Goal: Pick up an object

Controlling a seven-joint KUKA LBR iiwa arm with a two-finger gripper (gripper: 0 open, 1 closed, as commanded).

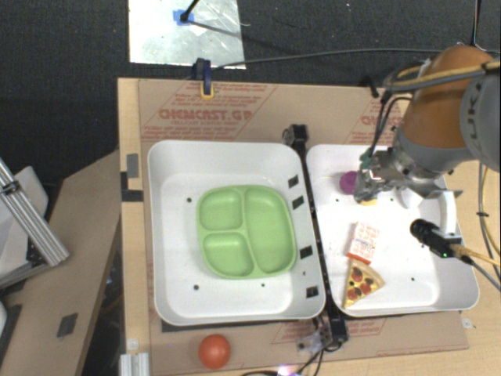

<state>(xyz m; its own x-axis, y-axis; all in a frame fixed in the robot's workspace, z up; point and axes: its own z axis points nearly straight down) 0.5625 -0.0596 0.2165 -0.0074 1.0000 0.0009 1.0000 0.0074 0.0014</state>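
The arm reaches over the right bin from its right side, and the gripper hangs low over the far left part of that bin. Seen from above, the wrist hides most of the tool, so I cannot tell whether it is released or clenched, and nothing can be seen held in it

A small purple thing lies on the floor of the right bin, near its far left corner and just beside the gripper on the left; whether the two touch is unclear. A red and white packet lies in the right bin about halfway along its left wall. A toy pizza slice lies in the same bin, close to its near left corner

The left bin stands against the right bin's left wall and holds a green divided plate. An orange ball sits on the bench outside the right bin, well apart from its near left corner
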